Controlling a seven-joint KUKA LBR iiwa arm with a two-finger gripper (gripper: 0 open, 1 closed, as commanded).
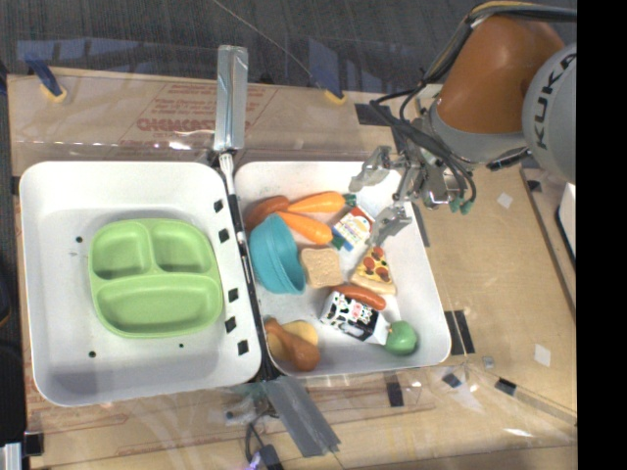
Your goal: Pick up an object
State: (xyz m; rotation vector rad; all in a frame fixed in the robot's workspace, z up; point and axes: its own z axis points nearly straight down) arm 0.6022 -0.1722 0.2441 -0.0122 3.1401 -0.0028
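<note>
Near edge of right bin (431,292): brown pear (292,341), green apple (401,338), cow-print carton (353,315). Mid-bin: pizza slice (375,267), bread slice (319,266), teal bowl (274,254) tipped on side against divider. Farther back: small milk carton (352,229), two orange carrots (312,215). Left bin (49,262) holds green divided plate (155,276). Gripper (387,196) over right bin's far right corner, fingers spread, nothing between them, just beside small milk carton.
</note>
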